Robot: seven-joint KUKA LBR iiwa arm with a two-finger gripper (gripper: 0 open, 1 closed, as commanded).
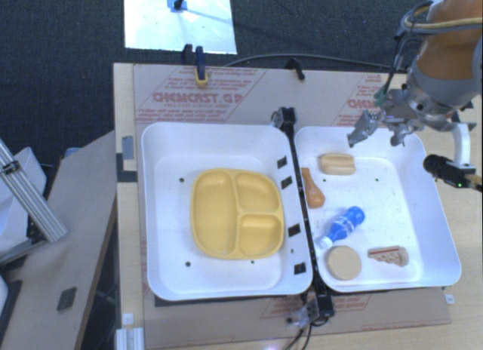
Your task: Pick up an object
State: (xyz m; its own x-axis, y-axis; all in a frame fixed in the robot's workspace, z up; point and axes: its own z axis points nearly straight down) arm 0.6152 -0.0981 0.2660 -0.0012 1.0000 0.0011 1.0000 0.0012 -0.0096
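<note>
- Bottle [344, 225], blue, lying in right bin [432, 213] near center, cap toward 7 o'clock
- bread roll [336, 164] at its 12, cookie [344, 262] at 6
- gripper [382, 133] above bin's 12 o'clock rim, fingers spread wide, holding nothing
- yellow plate [236, 213] in left bin [162, 190]

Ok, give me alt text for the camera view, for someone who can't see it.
A robot gripper hovers open over the far edge of the right bin, which holds a bread roll, a drumstick, a blue bottle, a cookie and a pizza slice. The left bin holds a yellow divided plate.
</note>
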